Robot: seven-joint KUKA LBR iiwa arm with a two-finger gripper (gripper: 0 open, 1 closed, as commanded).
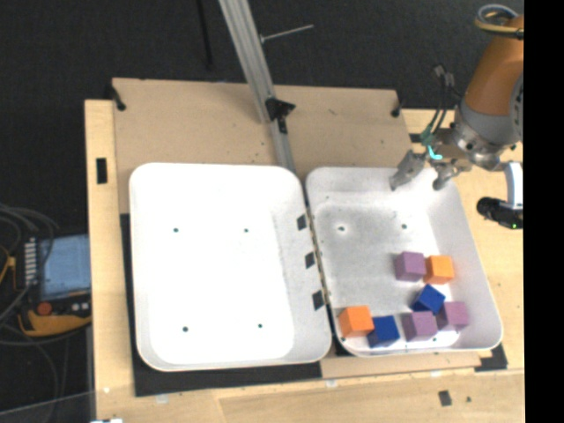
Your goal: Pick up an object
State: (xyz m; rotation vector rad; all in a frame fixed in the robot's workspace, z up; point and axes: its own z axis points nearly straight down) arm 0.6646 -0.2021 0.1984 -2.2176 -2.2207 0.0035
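Purple, orange and blue blocks are lying clustered in the near part of the right bin [370,192]: a purple block [409,264] touching an orange block [440,268], a blue block [430,299] just below them, and further purple ones [419,325] [456,314] by the near rim, beside another blue block [383,330] and a second orange block [356,320]. The pincer [425,174] is hanging over the far rim of that bin, well apart from all the blocks, its two fingers [407,171] seemingly standing apart with nothing between them. The left bin [216,263] is sitting alongside on the counter [203,113].
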